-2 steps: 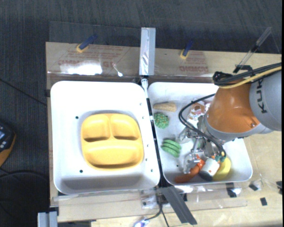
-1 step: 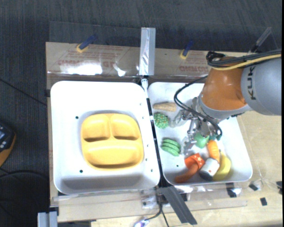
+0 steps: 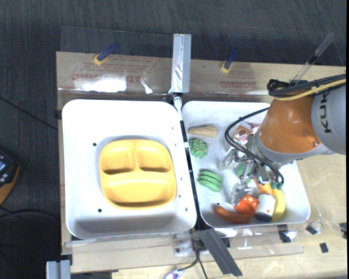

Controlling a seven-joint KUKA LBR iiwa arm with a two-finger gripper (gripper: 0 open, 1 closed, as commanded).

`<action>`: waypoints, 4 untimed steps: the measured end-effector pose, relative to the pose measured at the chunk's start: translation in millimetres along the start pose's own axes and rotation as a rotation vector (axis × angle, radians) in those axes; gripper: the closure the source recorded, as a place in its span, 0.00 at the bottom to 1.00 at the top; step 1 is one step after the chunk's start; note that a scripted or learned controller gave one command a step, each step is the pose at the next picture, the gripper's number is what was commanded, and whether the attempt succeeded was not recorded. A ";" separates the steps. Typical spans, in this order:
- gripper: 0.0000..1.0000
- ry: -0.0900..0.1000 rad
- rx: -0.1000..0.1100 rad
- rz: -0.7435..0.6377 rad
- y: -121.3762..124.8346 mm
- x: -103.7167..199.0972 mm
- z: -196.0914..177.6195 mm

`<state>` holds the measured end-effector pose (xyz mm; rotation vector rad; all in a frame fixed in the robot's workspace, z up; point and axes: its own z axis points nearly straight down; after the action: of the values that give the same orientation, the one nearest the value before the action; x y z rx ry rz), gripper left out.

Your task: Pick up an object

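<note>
we take the task's thing to be one of the toy foods heaped in the lower right of the frame, in the right bin: an orange-red piece sits just under the gripper, with a darker red piece below it against the bin's near wall, and a yellow banana-like piece beside a small white-and-dark item to its right. these lie crowded and touching, so we judge that a clean grasp on one alone would be hard

further left in the same bin lie a green ribbed piece, a round green one and a tan bread-like piece, each apart from the others and easier to reach

the gripper hangs low over the cluster, its metal parts tangled visually with the toys; we cannot tell how its claw stands, nor whether anything is held. the arm's orange band fills the frame's right side because the arm reaches in from there, with black cables looping above it

the left bin holds a yellow divided tray at its centre, and both bins rest on the wooden bench
</note>
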<state>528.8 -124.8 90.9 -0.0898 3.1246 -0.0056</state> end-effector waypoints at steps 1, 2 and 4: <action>0.00 0.003 0.003 -0.120 22.3 -52.4 1.1; 0.00 -0.003 0.001 -0.290 26.2 -30.4 0.2; 0.00 0.003 -0.002 -0.180 26.7 -28.4 0.9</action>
<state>555.6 -96.5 90.4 -0.3714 3.1071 -0.0043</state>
